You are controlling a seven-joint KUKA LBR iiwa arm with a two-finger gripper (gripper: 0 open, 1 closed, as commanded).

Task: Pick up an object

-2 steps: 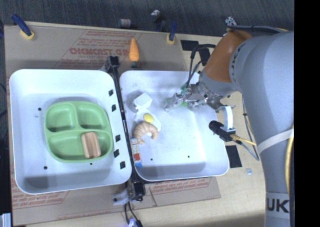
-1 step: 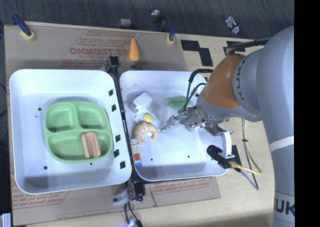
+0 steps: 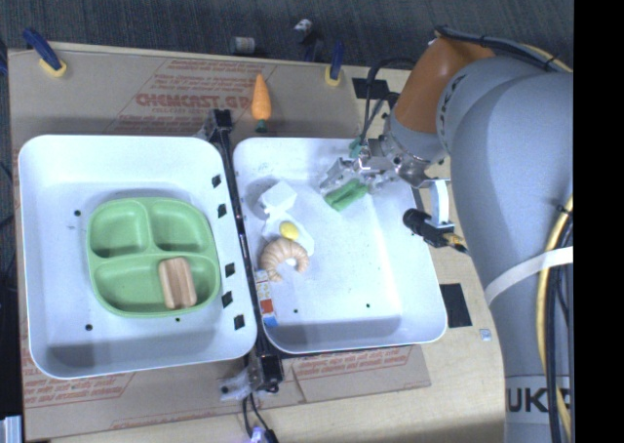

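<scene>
Camera view has the grey arm bent low into the right bin (image 3: 419,319), its claw (image 3: 343,181) over a smooth green block (image 3: 344,196) near the far wall — clamped or apart, I cannot tell. Nearby lies a ridged croissant (image 3: 284,256).

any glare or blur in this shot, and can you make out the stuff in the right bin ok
Camera view: soft, even light, mild glare on the white bin walls; overall slightly soft focus. The croissant and green object read clearly, the gripper above it is a blurry metallic cluster; small shadows under the objects.
</scene>
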